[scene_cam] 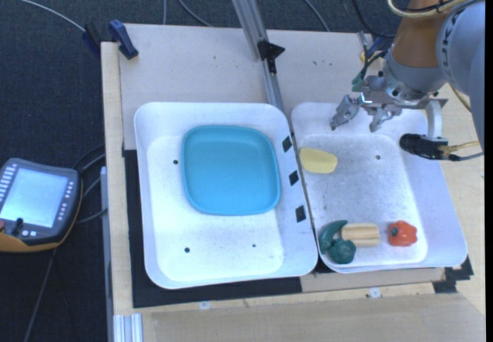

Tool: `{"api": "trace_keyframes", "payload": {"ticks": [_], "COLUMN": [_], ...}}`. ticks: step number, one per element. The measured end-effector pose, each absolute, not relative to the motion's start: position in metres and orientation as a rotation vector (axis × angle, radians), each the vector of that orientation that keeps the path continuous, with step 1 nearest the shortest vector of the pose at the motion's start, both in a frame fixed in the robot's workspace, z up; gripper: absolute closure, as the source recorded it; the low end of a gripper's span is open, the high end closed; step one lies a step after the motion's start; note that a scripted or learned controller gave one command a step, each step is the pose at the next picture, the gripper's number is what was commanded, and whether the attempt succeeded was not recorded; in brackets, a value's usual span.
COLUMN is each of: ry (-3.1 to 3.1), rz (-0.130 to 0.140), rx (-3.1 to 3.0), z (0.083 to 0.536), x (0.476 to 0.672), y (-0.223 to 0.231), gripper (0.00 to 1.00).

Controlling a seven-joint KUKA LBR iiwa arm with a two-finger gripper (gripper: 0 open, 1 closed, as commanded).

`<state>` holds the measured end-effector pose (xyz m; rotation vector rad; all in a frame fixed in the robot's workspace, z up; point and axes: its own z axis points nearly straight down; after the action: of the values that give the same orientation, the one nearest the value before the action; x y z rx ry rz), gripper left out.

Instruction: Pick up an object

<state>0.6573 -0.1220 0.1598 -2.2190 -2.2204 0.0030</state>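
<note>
- I see gripper point(358, 119) over right bin point(431, 179) far edge, fingers spread, holding nothing.
- Nearest obj: yellow piece point(318, 160), approx 7 o'clock from gripper, near left wall, long axis approx 3-9.
- Other 3 objs sit at bin's 6 o'clock edge.

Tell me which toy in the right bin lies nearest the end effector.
The yellow piece, alone by the bin's left wall; the green, tan and red ones sit along the near edge, farther from the end effector.

Right bin's point(431, 186) middle lies bare; toys point(362, 235) crowd its near edge
</note>
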Motion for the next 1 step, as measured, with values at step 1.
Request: {"api": "trace_keyframes", "payload": {"ticks": [1], "ry": [-2.22], "rz": [0.004], "rx": [-2.219], "z": [0.1128], "x": [0.6635], "y": [-0.1166], "gripper": [0.0]}}
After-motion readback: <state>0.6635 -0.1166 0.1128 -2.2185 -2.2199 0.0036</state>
